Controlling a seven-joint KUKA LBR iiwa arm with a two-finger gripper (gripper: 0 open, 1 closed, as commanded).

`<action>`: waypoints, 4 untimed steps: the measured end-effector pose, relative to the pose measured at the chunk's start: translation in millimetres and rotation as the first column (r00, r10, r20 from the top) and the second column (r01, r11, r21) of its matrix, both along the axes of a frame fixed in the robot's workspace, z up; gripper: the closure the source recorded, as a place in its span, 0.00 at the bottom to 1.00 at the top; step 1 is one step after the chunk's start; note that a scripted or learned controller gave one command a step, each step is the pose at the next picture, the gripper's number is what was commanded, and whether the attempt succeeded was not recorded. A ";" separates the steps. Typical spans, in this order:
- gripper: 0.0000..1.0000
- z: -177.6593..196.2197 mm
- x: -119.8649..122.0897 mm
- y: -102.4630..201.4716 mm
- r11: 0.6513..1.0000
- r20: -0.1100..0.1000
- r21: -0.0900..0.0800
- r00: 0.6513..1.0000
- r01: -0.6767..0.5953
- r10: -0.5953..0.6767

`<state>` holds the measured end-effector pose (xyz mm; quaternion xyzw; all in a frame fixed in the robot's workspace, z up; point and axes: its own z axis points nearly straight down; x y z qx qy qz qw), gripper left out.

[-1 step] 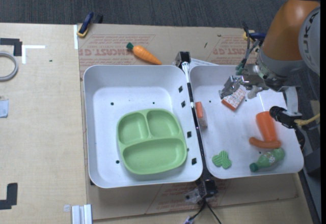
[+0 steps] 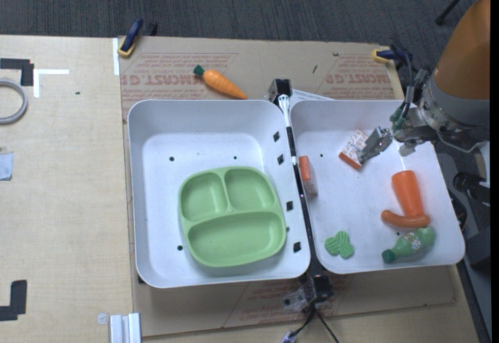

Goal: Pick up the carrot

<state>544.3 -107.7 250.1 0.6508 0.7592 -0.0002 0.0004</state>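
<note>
- Gripper (image 2: pixel 387 139) hangs over the far part of the right bin (image 2: pixel 327 119); fingers look slightly parted, nothing between them.
- Small red-and-white packet (image 2: pixel 355 150) lies just left of the fingertips, on the bin floor.
- Right bin also holds: orange cup (image 2: pixel 406 192), orange sausage-like piece (image 2: pixel 405 218) touching its near end, green bottle (image 2: pixel 411 245) at the near right corner, green leafy toy (image 2: pixel 338 244), small orange-grey block (image 2: pixel 306 175) by the left wall.
- Left bin (image 2: pixel 148 201) holds a green divided plate (image 2: pixel 232 216), compartments bare.
- Carrot (image 2: pixel 221 82) lies outside both bins, on cardboard (image 2: pixel 257 65) beyond the left bin's far rim, well left of the gripper and farther back.
</note>
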 end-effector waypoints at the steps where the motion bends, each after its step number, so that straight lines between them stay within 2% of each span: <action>1: 0.00 -31.9 -22.3 18.8 0.967 -0.001 0.001 0.967 0.257 -0.257; 2: 0.00 27.4 -36.8 -3.9 0.993 0.003 -0.001 0.993 -0.117 0.117; 3: 0.00 -24.4 -16.4 75.6 0.996 -0.001 0.000 0.996 -0.084 0.084; 4: 0.00 39.8 -21.1 25.8 0.896 0.002 -0.002 0.896 -0.444 0.444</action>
